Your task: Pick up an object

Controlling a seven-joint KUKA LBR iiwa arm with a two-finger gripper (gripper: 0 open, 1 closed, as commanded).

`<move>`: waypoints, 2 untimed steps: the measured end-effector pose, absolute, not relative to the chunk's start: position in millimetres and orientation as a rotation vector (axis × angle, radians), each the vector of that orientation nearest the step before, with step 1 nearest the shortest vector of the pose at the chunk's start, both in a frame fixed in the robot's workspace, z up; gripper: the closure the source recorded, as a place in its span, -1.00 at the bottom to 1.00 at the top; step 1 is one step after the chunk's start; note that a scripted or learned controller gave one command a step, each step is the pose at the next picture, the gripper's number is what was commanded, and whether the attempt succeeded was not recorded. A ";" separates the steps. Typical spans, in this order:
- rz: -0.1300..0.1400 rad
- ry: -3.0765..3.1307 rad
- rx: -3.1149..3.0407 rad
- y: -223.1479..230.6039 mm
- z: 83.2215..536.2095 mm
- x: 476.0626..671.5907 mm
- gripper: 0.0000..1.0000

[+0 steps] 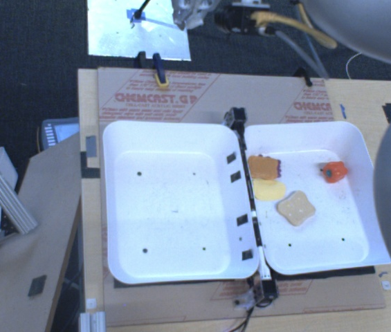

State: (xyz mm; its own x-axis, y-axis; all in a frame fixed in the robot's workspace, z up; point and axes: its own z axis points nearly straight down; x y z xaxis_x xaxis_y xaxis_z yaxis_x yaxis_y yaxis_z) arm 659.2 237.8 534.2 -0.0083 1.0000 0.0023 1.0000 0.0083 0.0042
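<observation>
Camera view: gripper (194,9) sits at the top edge, above the bench and well apart from both bins — whether its grasp is released or clenched, cannot tell. Right bin (351,254) holds four items: orange-and-purple piece (265,167) by the divider, yellow disc (270,190) just below it, toast-shaped piece (296,208), orange-red object (333,171) — all lying loose.

We see the gripper (194,5) up behind both bins, beyond the bench's far edge. Well in front of it and to its right, the right bin (358,251) holds four pieces: a sandwich (264,167), a flat slice (269,190) touching its near side, a toast piece (296,208) nearer still, and a small fruit (333,171) farthest right. The left bin (122,254) lies in front of the gripper, to its left.
</observation>
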 end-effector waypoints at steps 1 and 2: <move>0.004 2.224 2.217 234.0 535.2 668.6 1.00; 0.003 2.225 2.216 234.3 535.3 668.2 -1.00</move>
